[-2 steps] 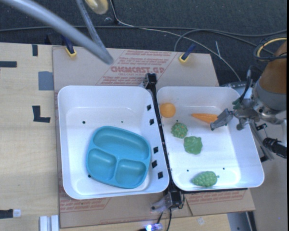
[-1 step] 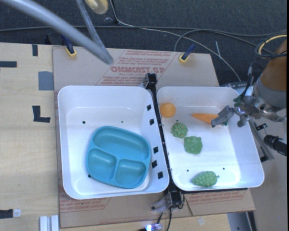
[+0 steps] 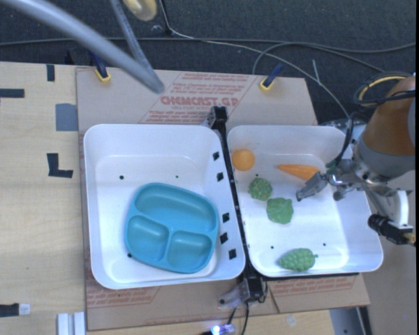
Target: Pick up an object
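The right bin (image 3: 335,142) holds an orange ball (image 3: 244,160), an orange carrot (image 3: 297,170), a small green broccoli (image 3: 260,188), a green leafy piece (image 3: 280,210) and a bumpy green vegetable (image 3: 297,259). My gripper (image 3: 323,190) hangs over the right half of this bin, just below and to the right of the carrot's thick end. It is open and nothing lies between its fingers. One fingertip (image 3: 306,191) points toward the leafy piece, well apart from it.
A blue divided plate (image 3: 171,229) lies in the left bin (image 3: 98,187). A black divider (image 3: 227,187) runs between the bins. The arm's orange band (image 3: 391,128) stands over the right bin's far right rim, with cables behind it.
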Robot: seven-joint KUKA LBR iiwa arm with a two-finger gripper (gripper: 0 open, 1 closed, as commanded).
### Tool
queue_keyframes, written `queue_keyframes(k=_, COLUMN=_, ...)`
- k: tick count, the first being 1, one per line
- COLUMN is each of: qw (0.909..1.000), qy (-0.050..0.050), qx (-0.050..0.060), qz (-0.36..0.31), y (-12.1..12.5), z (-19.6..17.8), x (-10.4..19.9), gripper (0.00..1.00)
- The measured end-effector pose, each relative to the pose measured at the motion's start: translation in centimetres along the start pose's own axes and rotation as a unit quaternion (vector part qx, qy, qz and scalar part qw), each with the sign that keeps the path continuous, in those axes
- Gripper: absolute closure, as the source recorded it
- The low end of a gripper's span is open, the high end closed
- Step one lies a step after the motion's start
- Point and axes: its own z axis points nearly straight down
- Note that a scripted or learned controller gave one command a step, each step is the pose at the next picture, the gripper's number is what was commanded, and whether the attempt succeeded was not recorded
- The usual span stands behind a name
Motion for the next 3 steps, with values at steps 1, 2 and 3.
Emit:
queue_keyframes(k=1, qw=1.0000, qy=0.000, qx=-0.001, qz=0.000, y=0.7, z=5.6, x=-0.6, gripper=0.00)
queue_keyframes(k=2, qw=1.0000, qy=-0.001, qx=-0.003, qz=0.000, y=0.9, z=6.1, x=-0.6, gripper=0.00)
queue_keyframes(k=3, qw=1.0000, qy=-0.003, qx=-0.007, qz=-0.001, y=1.0, z=5.1, x=-0.6, gripper=1.00)
